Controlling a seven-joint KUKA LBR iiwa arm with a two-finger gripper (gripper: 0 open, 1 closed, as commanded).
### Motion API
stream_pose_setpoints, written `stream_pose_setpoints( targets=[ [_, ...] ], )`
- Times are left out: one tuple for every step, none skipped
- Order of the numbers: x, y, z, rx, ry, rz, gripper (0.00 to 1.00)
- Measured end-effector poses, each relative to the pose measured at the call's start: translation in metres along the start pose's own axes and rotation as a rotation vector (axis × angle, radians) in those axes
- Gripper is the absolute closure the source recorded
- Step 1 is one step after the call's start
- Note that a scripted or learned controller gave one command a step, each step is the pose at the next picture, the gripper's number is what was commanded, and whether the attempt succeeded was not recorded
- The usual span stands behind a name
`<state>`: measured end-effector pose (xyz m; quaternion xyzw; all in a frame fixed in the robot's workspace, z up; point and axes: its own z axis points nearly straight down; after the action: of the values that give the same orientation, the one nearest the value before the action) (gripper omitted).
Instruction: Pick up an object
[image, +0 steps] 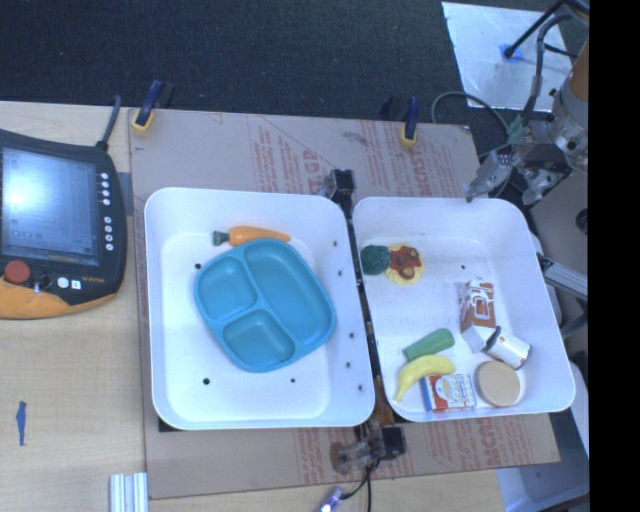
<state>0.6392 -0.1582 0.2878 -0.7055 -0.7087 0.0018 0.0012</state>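
Gripper (492, 175) hovering off right bin's (455, 210) far right corner, finger state impossible to tell. Nearest pickings at its seven o'clock: broccoli (375, 259), little pizza (406, 263). Banana (420, 374), cucumber (428, 344) well apart toward six, both lying slantwise.

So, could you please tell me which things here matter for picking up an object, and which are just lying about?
Belong to the job:
gripper
banana
green pickle
carrot
blue plate
round biscuit
small carton

Just lying about:
teach pendant
clamps
cardboard sheet
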Motion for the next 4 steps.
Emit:
stream_pose_setpoints(
  targets=[
    [0.000,-0.075,0.081,0.003,0.000,0.000,0.00],
    [0.053,-0.050,0.148,0.003,0.001,-0.002,0.00],
    [0.059,-0.002,0.197,0.002,-0.001,-0.001,0.00],
    [0.057,0.001,0.182,-0.005,-0.003,-0.003,1.00]
  ],
)
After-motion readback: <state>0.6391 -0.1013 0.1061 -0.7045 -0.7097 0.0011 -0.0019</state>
